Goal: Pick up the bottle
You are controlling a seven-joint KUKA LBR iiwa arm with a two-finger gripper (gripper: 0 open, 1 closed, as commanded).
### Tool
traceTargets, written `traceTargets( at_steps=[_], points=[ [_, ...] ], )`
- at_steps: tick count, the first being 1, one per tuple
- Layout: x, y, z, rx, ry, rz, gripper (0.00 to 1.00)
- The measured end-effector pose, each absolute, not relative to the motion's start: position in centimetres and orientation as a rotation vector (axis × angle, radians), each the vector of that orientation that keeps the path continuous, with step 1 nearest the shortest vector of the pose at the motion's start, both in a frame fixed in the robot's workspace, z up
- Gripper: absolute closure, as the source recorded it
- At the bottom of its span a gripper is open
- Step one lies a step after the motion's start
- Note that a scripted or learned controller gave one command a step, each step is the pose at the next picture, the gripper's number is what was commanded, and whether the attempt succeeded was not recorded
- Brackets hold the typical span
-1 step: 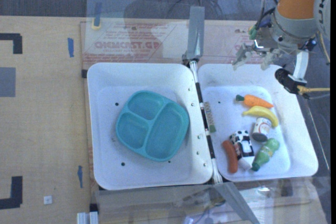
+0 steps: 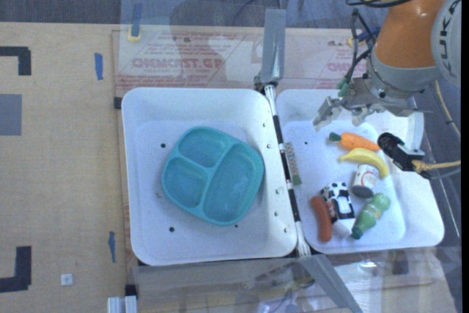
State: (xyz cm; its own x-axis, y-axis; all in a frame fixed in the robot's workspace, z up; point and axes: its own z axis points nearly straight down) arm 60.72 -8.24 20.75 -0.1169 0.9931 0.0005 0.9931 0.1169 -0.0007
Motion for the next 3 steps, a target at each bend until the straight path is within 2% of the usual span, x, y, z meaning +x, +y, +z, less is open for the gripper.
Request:
traceTargets(
  at_steps=[1,2,3],
  points=[
    [53.9,-14.5,14.0,-2.19,-2.252,0.0,0.0],
    [52.1,-20.1,9.1,-2.333,-2.103,-0.001,0.0],
    [48.9,-19.3,8.9,-1.962,-2.466,-0.01,0.0]
  ],
)
